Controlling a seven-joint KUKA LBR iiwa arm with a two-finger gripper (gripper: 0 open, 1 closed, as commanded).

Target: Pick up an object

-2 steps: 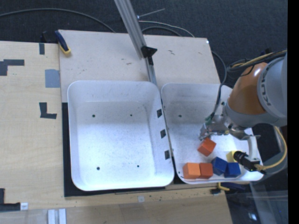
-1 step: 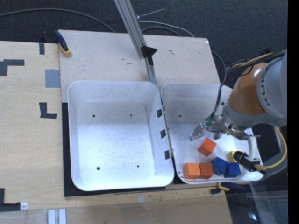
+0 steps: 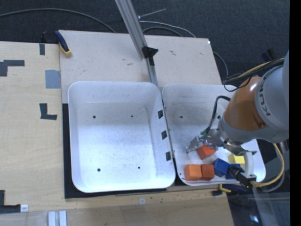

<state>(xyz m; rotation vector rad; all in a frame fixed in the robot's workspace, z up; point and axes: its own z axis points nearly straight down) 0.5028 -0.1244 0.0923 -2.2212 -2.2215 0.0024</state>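
In the near right corner of the right bin (image 3: 188,102), a small red-orange block (image 3: 205,151) is seen directly under the tool (image 3: 201,145). The block is touched or nearly touched by the metal fingers (image 3: 194,144), but whether it is actually gripped cannot be told, and how far the tool is spread cannot be made out either, since the wrist covers much of it. Just beside that block, toward the bin's near rim, two orange blocks (image 3: 198,172) are set side by side, touching. To their right a blue block (image 3: 221,166) is found, and a yellow block (image 3: 236,159) is partly tucked under the arm (image 3: 249,109). All of these are crowded together in the same corner. The arm is reached in from the right, its orange band shown above the wrist. The left bin (image 3: 75,140) is placed against the right one on the surface (image 3: 28,135), and a slanted metal rail (image 3: 134,25) is seen behind both bins.
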